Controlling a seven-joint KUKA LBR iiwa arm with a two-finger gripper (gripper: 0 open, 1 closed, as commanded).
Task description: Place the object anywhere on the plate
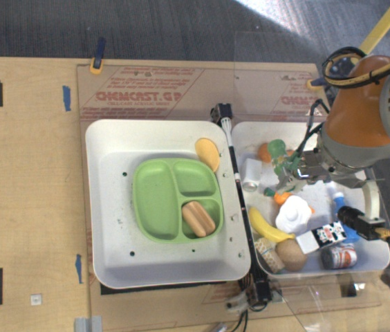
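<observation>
At the right of the frame the hand (293, 170) hovers over the cluttered right white bin (375, 258), its grip impossible to tell, while a tan bread-like roll (198, 218) lies in the green sectioned plastic plate's (155, 203) lower-right compartment.

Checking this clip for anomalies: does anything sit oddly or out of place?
One thing: a yellow oval object lies in the left bin just beyond the green plate, while a tan bread-like piece rests in a plate compartment.

The arm (361, 109) hides part of the right bin (382, 254) (its upper right corner).
</observation>
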